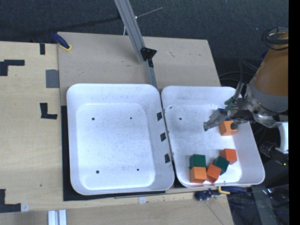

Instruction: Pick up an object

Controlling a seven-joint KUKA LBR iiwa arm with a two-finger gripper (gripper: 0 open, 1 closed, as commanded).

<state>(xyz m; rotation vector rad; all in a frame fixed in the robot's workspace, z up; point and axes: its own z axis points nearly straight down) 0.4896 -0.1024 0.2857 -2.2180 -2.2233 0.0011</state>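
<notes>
Orange and green blocks, near end of the right bin (243, 175): an orange block (198, 174) at the front, a green block (198, 161) touching it behind, a second orange block (213, 172) just beside, a dark green block (221, 164) against that one, and a further orange block (229, 155) a little beyond. All lie loose on the bin floor.

Orange block, lifted (228, 127): farther back in the same bin, it sits at the tip of the hand (224, 121), whose dark fingers appear clamped on its upper part; one finger juts left toward the bin's middle. Judged status: grasp made, block apparently just clear of the floor; carrying it well up remains.

White left bin (75, 125): bare floor with a few dark dots.

Wooden tabletop (28, 125), far side: black tape marks, a grey patch. Brands, labels, writing: none legible.
</notes>
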